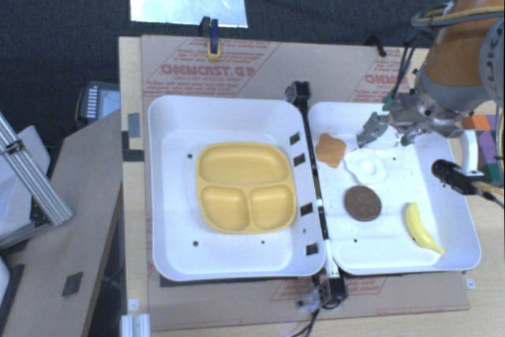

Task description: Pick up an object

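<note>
Four toy foods, namely tan toast square (331,150), white fried egg (364,167), brown round patty (363,204) and yellow banana (421,228), are lying ungrasped in the right white bin (465,249) while the open, empty pincer (388,130) is hovering just above the egg.

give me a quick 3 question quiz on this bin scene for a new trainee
1. True or false: the yellow divided tray lies in the left bin.
2. Which item in the right bin lies nearest the camera view's bottom edge? A) toast slice B) banana C) fried egg
3. Fill in: the gripper is over the ____ bin, near that bin's far edge.

Key
1. True.
2. B; the brown round patty sits a little higher in the picture.
3. Right; nothing shows between its open fingers.
</note>
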Robot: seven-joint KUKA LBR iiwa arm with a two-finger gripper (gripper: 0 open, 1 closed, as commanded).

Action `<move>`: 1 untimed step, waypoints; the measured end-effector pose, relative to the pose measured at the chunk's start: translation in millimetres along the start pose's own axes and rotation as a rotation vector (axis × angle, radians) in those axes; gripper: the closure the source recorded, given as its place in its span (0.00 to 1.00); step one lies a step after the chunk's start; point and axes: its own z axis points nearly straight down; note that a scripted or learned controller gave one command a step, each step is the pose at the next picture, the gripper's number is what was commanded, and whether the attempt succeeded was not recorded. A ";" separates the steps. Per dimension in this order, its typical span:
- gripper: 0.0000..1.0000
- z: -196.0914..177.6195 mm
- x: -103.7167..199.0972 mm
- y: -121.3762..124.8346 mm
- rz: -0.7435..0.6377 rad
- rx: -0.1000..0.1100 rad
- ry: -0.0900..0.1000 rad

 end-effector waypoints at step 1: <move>0.00 -6.8 0.2 2.7 -0.002 -0.013 -0.001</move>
